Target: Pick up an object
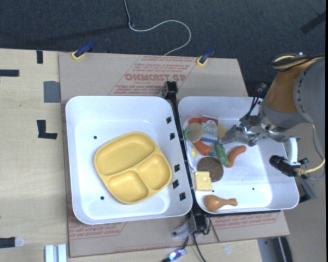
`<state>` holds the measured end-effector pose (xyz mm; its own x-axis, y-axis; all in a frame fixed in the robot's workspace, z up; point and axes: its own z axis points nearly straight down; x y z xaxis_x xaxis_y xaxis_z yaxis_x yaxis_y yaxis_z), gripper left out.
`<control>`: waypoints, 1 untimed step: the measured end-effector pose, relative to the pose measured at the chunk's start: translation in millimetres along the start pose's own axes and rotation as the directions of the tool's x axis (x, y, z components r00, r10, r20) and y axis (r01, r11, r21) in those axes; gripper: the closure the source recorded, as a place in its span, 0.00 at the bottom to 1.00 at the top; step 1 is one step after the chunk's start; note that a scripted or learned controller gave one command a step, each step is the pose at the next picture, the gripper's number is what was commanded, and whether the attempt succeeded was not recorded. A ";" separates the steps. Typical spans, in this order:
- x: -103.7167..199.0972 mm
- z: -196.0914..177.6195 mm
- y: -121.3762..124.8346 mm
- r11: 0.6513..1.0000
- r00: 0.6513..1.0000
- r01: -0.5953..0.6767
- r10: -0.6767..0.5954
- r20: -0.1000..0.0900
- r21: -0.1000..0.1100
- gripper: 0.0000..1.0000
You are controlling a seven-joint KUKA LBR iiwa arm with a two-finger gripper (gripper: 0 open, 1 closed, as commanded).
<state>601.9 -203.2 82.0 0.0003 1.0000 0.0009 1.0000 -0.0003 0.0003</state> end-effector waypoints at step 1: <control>0.2 -7.6 -0.7 1.000 1.000 0.004 -0.004 0.001 0.006 1.00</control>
<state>601.2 -203.0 89.6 -0.0037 1.0000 0.0000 1.0000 0.0037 -0.0055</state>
